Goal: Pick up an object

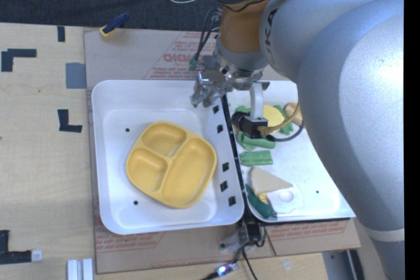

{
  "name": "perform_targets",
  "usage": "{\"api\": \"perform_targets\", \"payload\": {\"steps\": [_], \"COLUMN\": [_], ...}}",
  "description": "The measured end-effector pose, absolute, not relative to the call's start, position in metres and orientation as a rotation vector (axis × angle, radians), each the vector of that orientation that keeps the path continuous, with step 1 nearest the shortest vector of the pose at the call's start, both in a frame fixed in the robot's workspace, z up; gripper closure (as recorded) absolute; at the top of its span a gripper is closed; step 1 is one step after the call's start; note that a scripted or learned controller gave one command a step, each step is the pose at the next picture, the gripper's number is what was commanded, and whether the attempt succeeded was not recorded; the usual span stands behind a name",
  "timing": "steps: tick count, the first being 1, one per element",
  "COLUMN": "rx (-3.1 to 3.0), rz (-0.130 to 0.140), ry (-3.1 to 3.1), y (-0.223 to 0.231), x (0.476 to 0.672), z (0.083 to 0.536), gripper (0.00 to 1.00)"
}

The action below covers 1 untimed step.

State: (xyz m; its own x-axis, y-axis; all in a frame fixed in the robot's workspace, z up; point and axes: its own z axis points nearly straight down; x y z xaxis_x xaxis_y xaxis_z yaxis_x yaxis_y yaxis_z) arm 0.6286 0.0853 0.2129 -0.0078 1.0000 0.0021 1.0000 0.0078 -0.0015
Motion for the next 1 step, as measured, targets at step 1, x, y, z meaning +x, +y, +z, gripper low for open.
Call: {"api": "perform_targets", "payload": {"steps": [1], "rx": [-2.217], "rz": [0.000], "ry": [-2.224], "y": [0.0954], "x": [0.6386], "z": [0.2184], "gripper": [1.00]}}
